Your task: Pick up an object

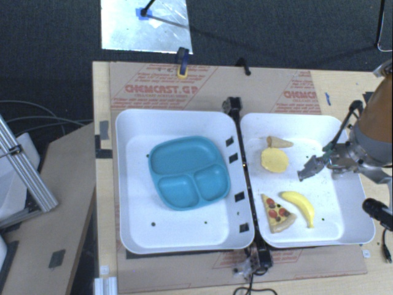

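The right bin holds a yellow round piece, a small tan piece behind it, a pizza slice and a banana near the front. My gripper hangs over the right bin, to the right of the yellow round piece and above the banana. It reaches in from the right edge. Nothing shows between its dark fingers.
The left bin holds a blue divided plate. Black clips run along the ridge between the two bins. Cardboard lies under both bins, and a silvery sheet lies beyond the bench.
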